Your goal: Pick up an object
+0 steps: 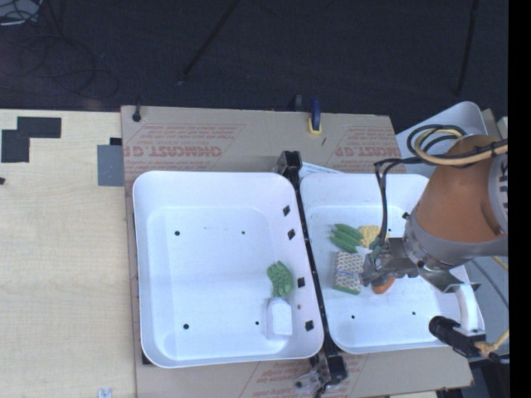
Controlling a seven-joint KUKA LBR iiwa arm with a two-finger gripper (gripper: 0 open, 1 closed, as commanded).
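Observation:
My gripper (377, 274) hangs low in the right bin (390, 338), over a small orange object (382, 286) that peeks out under it. Just left of it lies a patterned grey-and-green block (348, 272). A green pea pod (348, 237) and a yellow piece (369, 234) lie a little farther back. In the left bin (199, 214) a leafy green item (281, 278) and a white object (280, 317) rest near the right wall.
A black divider (302, 255) with clips runs between the two bins. Both bins sit on a cardboard sheet (216, 139). The arm's orange band and wrist cover the right bin's right side.

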